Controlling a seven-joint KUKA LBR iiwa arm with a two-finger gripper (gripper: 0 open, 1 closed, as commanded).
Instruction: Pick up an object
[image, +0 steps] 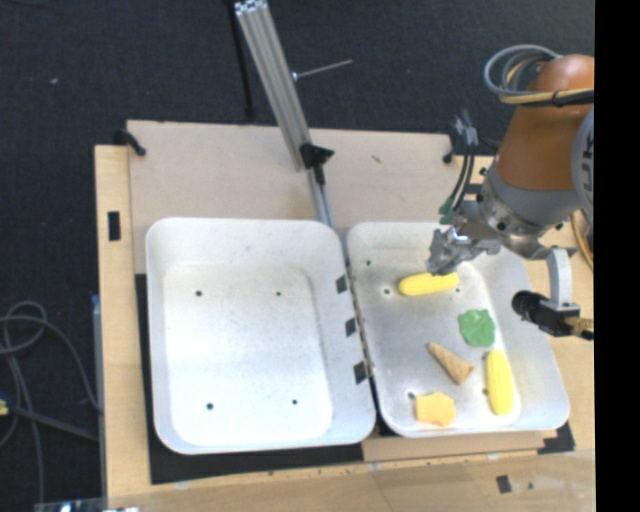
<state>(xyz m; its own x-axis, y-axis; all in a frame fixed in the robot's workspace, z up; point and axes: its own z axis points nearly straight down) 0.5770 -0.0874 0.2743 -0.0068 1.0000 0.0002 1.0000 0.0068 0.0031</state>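
1. Over the right bin, near its far edge, the gripper is hanging low, just above the right end of a yellow banana-shaped piece; whether the fingers are open or closed cannot be told, since they are showing as one dark blur, and no contact with the piece can be made out.
2. Yellow banana-shaped piece — lying flat across the bin's far half, long axis running left to right.
3. Green leafy piece is resting near the bin's middle, to the right of and nearer than the banana shape.
4. Tan cone-shaped piece is lying just below the green one, tip pointing up-left.
5. Yellow corn-like piece is lying lengthwise by the right wall, beside the cone.
6. Orange-yellow chunk — sitting by the near rim.
7. Left bin is sitting beside the right one on the table, their edges touching.
8. Grey arm with orange band is reaching in from the right.
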